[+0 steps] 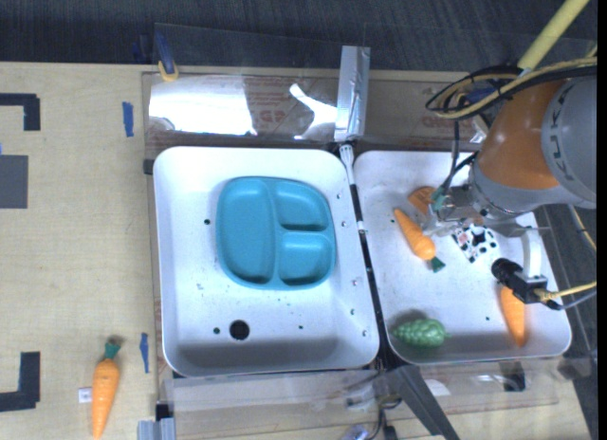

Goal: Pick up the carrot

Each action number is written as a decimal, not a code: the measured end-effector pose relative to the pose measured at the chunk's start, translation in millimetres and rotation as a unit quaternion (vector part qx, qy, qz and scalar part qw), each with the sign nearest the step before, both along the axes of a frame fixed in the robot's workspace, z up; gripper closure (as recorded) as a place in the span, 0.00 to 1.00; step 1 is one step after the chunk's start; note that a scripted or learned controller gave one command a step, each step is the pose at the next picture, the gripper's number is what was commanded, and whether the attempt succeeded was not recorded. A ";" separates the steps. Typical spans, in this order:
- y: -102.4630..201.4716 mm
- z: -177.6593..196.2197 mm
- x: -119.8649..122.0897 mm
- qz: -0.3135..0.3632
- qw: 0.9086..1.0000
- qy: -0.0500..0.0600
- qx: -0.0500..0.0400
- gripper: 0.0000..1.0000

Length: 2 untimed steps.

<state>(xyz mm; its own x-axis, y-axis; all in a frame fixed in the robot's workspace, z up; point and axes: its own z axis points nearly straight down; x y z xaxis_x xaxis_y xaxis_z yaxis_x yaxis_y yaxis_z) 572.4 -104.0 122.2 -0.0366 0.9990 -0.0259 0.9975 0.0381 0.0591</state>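
An orange carrot [413, 233] with a green stub lies aslant in the right bin [379, 267], near its left wall. My gripper [442, 209] hangs just above and to the right of the carrot's upper end, under the grey wrist with the orange band. Partly hidden by the gripper, a small orange piece [421, 197] sits close behind it. A second carrot [513, 316] lies near the right bin's front right corner. Outside the bins, a third carrot [104, 386] rests on the wooden bench at the front left.
A blue divided plate [275, 229] lies in the left bin [180, 334]. A green leafy vegetable [419, 332] sits at the right bin's front edge. A small black-and-white toy [477, 242] lies right of the gripper. A metal divider [352, 97] stands behind the bins.
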 end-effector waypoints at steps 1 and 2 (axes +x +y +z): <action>-0.3 -1.1 -0.8 0.000 1.000 0.001 0.000 0.00; 4.1 -16.9 0.1 -0.118 0.993 0.020 0.012 0.00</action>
<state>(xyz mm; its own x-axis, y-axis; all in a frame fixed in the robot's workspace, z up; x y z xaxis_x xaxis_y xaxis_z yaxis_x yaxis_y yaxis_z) 572.5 -99.9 105.3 0.1984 0.9801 -0.0052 0.9800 -0.1983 0.0167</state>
